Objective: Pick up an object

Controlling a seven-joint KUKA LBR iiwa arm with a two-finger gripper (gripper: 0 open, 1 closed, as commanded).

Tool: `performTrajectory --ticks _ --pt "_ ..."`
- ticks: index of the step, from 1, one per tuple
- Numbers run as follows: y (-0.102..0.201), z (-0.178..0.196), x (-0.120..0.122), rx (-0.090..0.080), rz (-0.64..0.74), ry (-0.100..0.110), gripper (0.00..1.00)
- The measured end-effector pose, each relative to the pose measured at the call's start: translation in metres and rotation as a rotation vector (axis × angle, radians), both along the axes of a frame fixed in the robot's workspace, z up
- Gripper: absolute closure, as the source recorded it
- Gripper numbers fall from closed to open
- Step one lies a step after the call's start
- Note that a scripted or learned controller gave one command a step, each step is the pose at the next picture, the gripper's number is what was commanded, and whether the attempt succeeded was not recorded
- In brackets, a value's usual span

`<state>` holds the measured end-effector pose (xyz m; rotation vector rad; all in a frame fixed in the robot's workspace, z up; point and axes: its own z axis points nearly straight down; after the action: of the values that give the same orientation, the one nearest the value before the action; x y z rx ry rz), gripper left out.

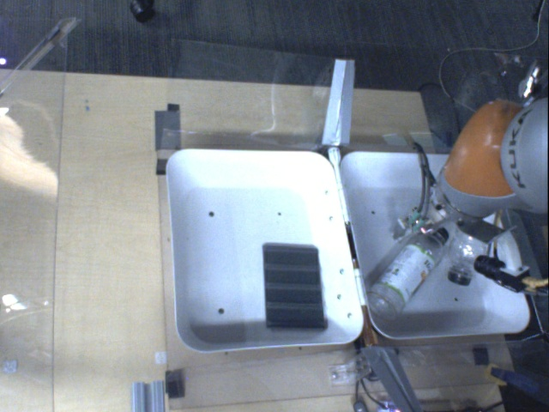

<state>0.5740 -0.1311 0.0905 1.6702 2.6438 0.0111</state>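
Nearest the camera, the black ribbed block (294, 286) lies flat in the bin on the view's left (197, 221), towards its near wall and well apart from the business end of things. Across the divide, in the bin on the view's right (377, 191), here's the likely target: a clear bottle (401, 275) with a pale label. It lies on its side at a slant, base close to the near corner by the divide, neck pointing up and away towards the tool (427, 228). The tool sits low at that neck end, touching it or just beside it. From this angle I cannot tell whether it is apart, together or clamped on anything, so I won't call this a grip. The step in hand, as I judge it, is the approach to the bottle. To do it well, I'd want the tool square across the bottle's long line rather than along it. I'd also want it further down on the labelled body, since a smooth round neck will likely slip out. Go down gently: a bottle on its side can roll or spin away, and the bin wall is near its base. Lift straight and slow, because a hold near one end would let the other end droop. Behind, the grey arm (480, 197) with its orange band (476, 153) hangs over the bin's far right, and beyond both bins lies the pale wooden surface (103, 230).
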Motion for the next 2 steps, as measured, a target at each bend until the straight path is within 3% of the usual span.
performTrajectory --ticks 1,2 --pt "-0.001 -0.001 0.0 -0.001 -0.002 0.001 0.0" --pt "-0.011 -0.003 0.089 0.002 -0.114 0.01 0.0"
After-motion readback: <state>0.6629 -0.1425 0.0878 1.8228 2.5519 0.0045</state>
